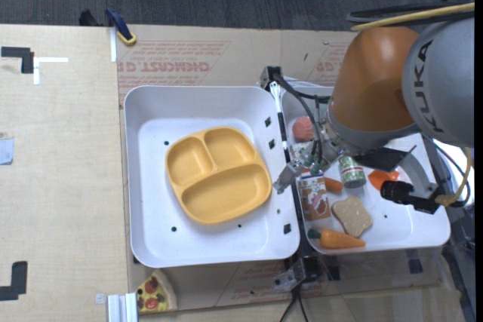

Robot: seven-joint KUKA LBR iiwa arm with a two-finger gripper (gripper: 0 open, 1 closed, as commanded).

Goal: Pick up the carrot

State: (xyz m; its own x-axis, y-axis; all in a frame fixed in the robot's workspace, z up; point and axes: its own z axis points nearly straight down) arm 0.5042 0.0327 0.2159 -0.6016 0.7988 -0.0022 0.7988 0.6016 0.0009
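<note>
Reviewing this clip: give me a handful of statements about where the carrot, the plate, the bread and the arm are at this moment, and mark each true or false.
1. The carrot lies near the front edge of the right bin. True.
2. The yellow divided plate sits in the right bin. False: it lies in the left bin.
3. The slice of bread lies just behind the carrot in the same bin. True.
4. The claw holds the carrot between its fingers. False: the carrot lies in the bin, apart from the claw, which is near the divider between the bins.
5. The plate has food in its compartments. False: all three compartments show bare yellow.
</note>
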